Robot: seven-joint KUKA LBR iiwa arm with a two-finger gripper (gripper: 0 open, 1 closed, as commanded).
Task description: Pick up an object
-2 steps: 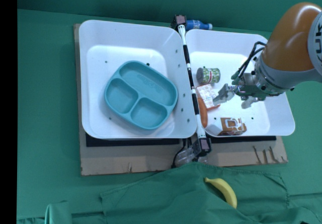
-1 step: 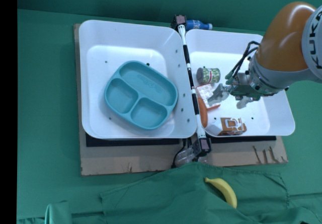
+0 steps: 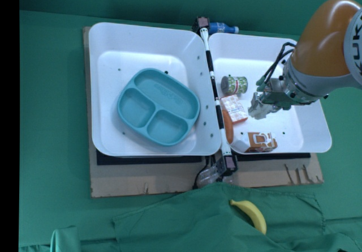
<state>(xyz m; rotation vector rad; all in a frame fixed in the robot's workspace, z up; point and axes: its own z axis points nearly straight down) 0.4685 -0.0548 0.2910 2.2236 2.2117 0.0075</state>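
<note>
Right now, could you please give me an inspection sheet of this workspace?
Surface: left bin and right bin side by side on cardboard over green cloth.
Job's things: in the right bin, a small can, a pink packet, an orange item, a carton.
Clutter: teal divided plate in the left bin; banana on the cloth; bottle behind the bins.
Grippers: hand over the right bin, beside the packet.
Cables: black leads at the wrist.
Surroundings: nothing seen.
</note>
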